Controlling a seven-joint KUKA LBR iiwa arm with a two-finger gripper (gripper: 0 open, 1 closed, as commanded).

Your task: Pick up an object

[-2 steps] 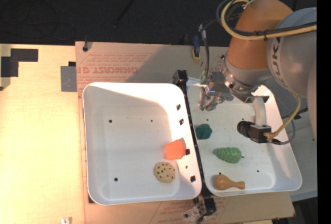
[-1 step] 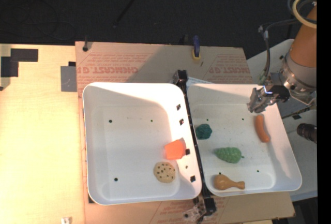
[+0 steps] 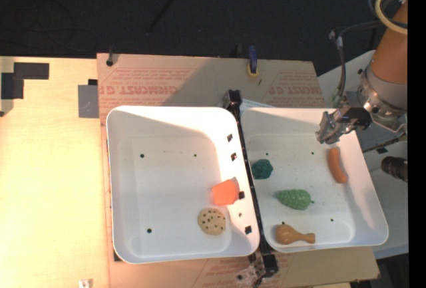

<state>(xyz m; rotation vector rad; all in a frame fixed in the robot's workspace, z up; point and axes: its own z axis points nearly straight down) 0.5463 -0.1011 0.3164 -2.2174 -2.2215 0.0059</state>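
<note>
Hovering over the right bin's [image 3: 373, 213] far corner, the tool [image 3: 331, 128] sits just above the orange sausage [image 3: 337, 165]. From here it's too blurred to tell whether it grips anything. Nearer us lie a teal lump [image 3: 261, 169], a green bumpy piece [image 3: 294, 199] and a tan drumstick [image 3: 293, 235]. In the left bin [image 3: 133, 147]: an orange block [image 3: 225, 191] and a cookie [image 3: 212, 221].

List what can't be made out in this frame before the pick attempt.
- Claw, camera view: dark and small against the right white bin; open or shut unreadable, and whether it touches the bin floor.
- Grey arm with orange band: cut off by the top right edge.
- Small dark teal lump: too small to identify.
</note>
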